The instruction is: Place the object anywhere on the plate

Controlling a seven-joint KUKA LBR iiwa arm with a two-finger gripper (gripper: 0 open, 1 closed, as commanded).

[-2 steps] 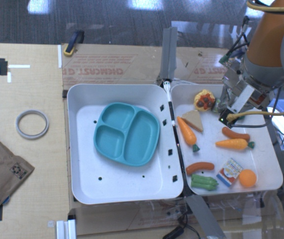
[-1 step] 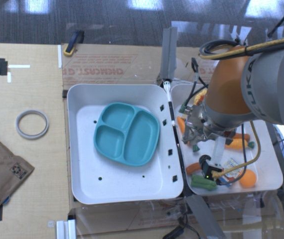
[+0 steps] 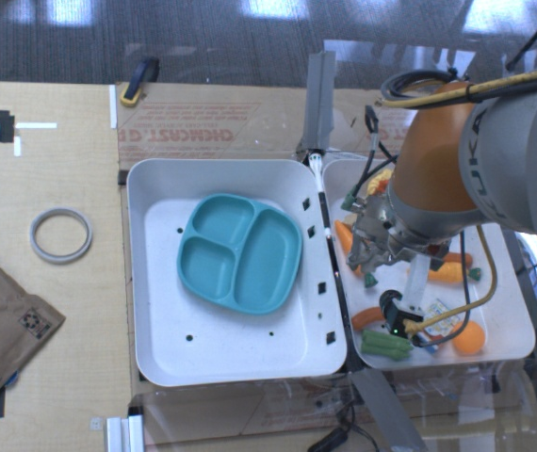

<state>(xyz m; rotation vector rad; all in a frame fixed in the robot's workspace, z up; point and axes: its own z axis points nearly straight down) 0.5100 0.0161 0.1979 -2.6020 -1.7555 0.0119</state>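
Note:
A teal divided plate (image 3: 240, 252) lies in the left white bin (image 3: 155, 347) with nothing on it. My gripper (image 3: 365, 255) hangs low over the left side of the right bin (image 3: 513, 347), under the orange-banded wrist. Beside it lies an orange carrot-like piece (image 3: 344, 235), touching or nearly touching it. Toy foods lie around: another carrot (image 3: 449, 272), an orange ball (image 3: 469, 338), a green vegetable (image 3: 384, 345) and a reddish piece (image 3: 366, 317). The arm hides much of this bin.
A tape roll (image 3: 61, 234) and a cardboard box (image 3: 0, 332) lie on the bench to the left. A yellow-handled tool (image 3: 139, 78) rests behind the left bin. A raised divider (image 3: 325, 243) separates the two bins.

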